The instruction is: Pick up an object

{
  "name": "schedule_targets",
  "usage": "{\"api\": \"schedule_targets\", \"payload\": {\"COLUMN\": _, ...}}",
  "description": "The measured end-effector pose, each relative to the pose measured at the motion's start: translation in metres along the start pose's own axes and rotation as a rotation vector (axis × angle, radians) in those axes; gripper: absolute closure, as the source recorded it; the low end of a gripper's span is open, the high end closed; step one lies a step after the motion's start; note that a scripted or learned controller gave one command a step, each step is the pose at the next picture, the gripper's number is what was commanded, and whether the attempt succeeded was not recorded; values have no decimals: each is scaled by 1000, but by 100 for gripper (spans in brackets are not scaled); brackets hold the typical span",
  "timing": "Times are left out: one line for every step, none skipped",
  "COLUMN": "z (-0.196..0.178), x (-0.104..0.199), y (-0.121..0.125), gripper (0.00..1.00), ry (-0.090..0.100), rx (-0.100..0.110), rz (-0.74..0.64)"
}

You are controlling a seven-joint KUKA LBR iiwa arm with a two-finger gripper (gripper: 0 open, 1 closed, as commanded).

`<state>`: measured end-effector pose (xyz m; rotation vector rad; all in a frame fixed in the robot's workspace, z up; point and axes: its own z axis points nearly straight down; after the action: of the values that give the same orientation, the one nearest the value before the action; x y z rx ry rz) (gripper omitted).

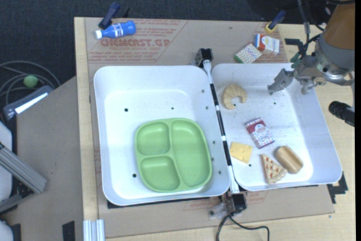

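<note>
Right white bin (316, 121), croissant (233, 94) tips pointing down, pincer (293, 83) spread apart above

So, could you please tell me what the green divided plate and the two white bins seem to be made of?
Green divided plate: probably moulded plastic, matte to satin; uniform colour, rounded compartment ridges, soft highlights.
Left bin and right bin: probably thin formed plastic, smooth and slightly glossy; rounded corners, rolled rims, even white. Painted metal cannot be ruled out.

The bench (141, 42) carries two white bins side by side, the left bin (113, 87) and right bin (316, 121) touching. A blue bottle (115, 30) lies near its far left corner, small cartons (256, 49) behind the right bin.
</note>
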<state>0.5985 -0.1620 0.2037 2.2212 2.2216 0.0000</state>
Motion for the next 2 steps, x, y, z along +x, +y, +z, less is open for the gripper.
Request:
{"api": "schedule_targets", "payload": {"z": 101, "x": 42, "y": -26, "gripper": 0, "ry": 1, "rx": 3, "rz": -1}}
{"api": "schedule_targets", "payload": {"z": 120, "x": 59, "y": -50, "gripper": 0, "ry": 1, "rx": 3, "rz": 0}}
